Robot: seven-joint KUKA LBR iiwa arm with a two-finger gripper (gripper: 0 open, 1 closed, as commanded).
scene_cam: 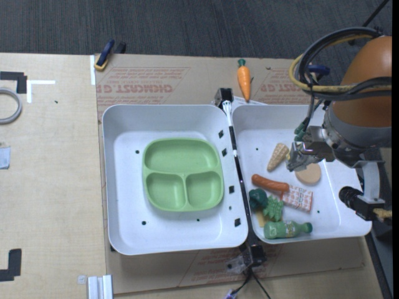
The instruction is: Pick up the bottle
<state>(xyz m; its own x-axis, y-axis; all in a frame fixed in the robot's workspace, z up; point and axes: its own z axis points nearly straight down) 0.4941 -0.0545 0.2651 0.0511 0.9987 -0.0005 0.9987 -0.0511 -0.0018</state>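
- The claw (302,156) is hanging over the right bin (349,226), beside the cone (277,157) and the round biscuit (308,175); I cannot tell its opening.
- The bottle (285,230) is lying on its side at the near wall, well apart from the claw.
- Broccoli (267,205) and the packet (297,198) are crowding it, so a descent risks pinching a neighbour or rolling the bottle away.

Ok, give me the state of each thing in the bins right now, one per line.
bottle: lying on its side, right bin's near edge, not held
green tray: flat in left bin
hand: above right bin, near the cone
sausage: lying flat
carrot: lying outside the bins
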